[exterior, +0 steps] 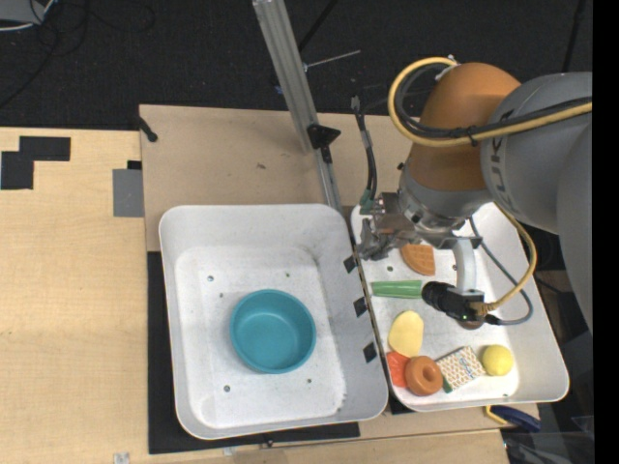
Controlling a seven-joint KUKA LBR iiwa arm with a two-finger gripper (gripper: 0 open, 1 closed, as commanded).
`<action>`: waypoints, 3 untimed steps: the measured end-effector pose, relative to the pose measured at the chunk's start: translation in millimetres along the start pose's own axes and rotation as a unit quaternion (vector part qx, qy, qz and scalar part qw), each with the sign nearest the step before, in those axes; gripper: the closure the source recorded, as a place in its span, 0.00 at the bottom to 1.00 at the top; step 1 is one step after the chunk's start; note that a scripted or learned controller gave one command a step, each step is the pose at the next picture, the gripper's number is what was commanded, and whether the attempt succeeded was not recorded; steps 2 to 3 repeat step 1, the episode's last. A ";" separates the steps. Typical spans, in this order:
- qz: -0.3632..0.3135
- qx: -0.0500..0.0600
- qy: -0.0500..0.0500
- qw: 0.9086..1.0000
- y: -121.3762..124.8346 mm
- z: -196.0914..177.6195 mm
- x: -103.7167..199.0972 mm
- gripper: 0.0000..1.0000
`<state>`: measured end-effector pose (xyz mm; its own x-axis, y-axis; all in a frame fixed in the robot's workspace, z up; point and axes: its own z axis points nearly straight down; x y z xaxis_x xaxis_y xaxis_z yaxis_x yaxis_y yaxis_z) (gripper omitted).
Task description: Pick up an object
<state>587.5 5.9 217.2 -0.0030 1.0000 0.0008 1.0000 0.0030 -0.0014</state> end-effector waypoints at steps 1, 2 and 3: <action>0.000 -0.001 0.000 1.000 -15.2 -13.1 49.9 1.00; 0.000 -0.001 0.000 1.000 -15.2 -13.1 49.9 1.00; 0.000 -0.001 0.000 1.000 -15.2 -13.1 49.9 1.00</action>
